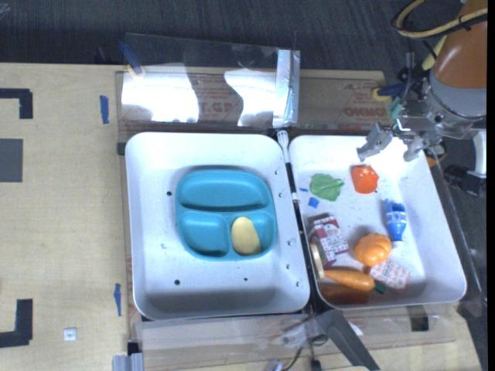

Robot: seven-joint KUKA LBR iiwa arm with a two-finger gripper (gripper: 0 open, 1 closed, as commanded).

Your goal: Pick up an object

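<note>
Two bins (147, 157) sat side by side. Left held a blue tray (224, 211) with a yellow egg (245, 236). Right held a green leaf (326, 185) and a red pepper (365, 178) far, clutter nearer. The pepper looked light, stiff and smooth; grip across its middle. The gripper (393, 147) hovered above it, fingers apart, empty.

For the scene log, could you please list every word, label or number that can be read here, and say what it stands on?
No text reads clearly.
Cardboard panel behind the bins: reddish printed lettering, too blurred and glare-washed to read.
Red-and-white packet in the right bin: printed label, too small to read.
Blue bottle: white label, nothing readable.
</note>
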